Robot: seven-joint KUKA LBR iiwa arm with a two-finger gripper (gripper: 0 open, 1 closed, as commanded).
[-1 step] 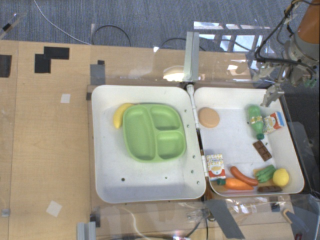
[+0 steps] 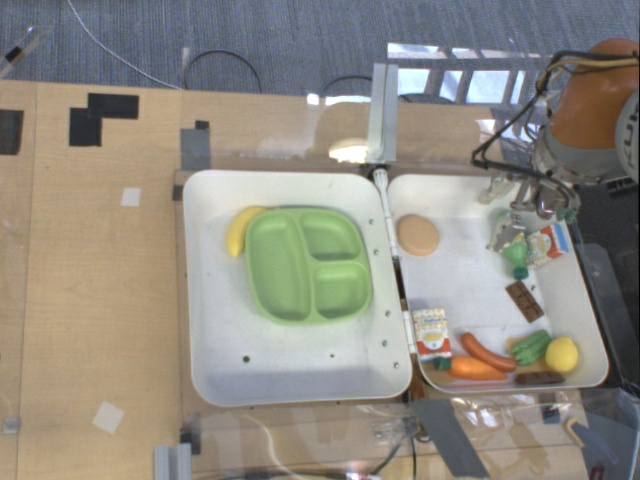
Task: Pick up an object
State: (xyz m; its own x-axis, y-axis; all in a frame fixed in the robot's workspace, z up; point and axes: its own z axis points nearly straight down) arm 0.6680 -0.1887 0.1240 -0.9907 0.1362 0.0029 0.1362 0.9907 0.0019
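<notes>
Two white bins are carried side by side on a pale wooden surface, with grey carpet behind.

A green divided tray is laid in the left bin, with a banana tucked against its far-left edge. In the right bin are seen a tan round bun, a small carton whose printing is too small to be read, a carrot, a red sausage, a chocolate bar, a green vegetable and a lemon. The pincer is lowered at the far-right side of that bin, just above a green item beside a red, white and blue packet; whether it is apart or together cannot be told.
</notes>
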